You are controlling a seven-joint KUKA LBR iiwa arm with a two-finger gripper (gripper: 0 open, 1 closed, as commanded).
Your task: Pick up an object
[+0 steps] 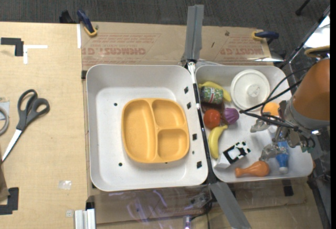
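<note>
The right bin [226, 174] holds several small items. Among them are a white round bowl [250, 89], a banana [215, 139], a red tomato [212, 117], a purple piece [230, 115], a green and yellow item [212, 92], a black and white toy [236, 152], an orange gourd-shaped toy [252, 170], a small blue bottle [282, 160] and an orange ball [271, 108]. My gripper [264, 139] hangs low over the bin's right side, between the toy and the bottle. It is open, and nothing sits between its fingers [258, 127].
The left bin [102, 133] carries a yellow divided plate [156, 129]. Scissors [25, 112] lie on the bench far left. Black cables [273, 97] run from the arm across the right bin's upper right. Blue clamps [86, 23] hold cardboard behind the bins.
</note>
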